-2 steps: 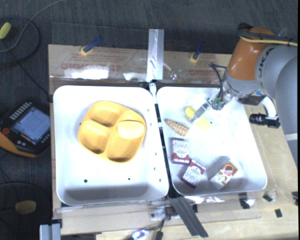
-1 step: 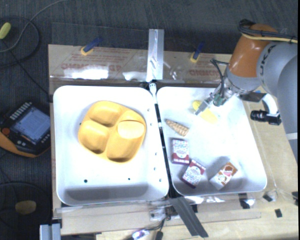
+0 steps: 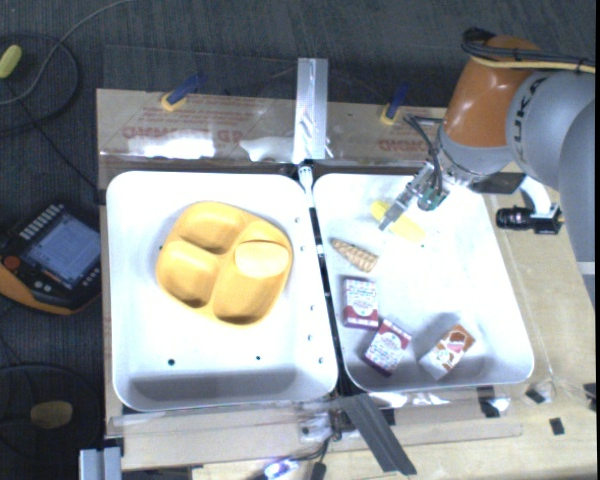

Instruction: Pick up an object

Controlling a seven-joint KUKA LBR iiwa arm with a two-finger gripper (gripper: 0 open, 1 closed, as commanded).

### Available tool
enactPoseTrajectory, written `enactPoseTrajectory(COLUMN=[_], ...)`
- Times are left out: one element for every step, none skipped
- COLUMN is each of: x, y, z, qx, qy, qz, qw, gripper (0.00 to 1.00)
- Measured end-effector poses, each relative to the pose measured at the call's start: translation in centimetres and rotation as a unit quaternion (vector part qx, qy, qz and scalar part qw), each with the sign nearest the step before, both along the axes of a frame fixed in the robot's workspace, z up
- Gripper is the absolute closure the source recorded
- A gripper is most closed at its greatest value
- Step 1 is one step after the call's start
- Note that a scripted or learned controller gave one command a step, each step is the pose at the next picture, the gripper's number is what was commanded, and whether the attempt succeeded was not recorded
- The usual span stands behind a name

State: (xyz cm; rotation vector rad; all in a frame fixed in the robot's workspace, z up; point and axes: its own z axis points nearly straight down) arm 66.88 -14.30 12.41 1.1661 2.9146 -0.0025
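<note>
**Gripper over a yellow piece in the right bin**

Well left of the gripper, the left bin [image 3: 130, 368] holds a large yellow four-lobed dish [image 3: 223, 260]. In the right bin [image 3: 500, 288], just below-left of the fingertips, a ridged tan cone [image 3: 355, 255] lies with its long axis slanting, tip toward the upper left. Further below sit three small cartons [image 3: 361, 302], [image 3: 387, 347], [image 3: 449, 350]. The gripper [image 3: 398, 210] hangs over a flat yellow piece [image 3: 401, 224]; whether its jaws are apart or closed cannot be told, nor whether they touch it.
</note>
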Motion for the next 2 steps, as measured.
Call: enactPoseTrajectory(x=[-5.3,-1.2], y=[6.1,8.4], z=[6.0,6.6], qx=[0.0015,0.0014], qy=[0.000,0.000], qz=[-0.025,-0.051], qw=[0.9997,0.9987], gripper=[1.00,1.00])
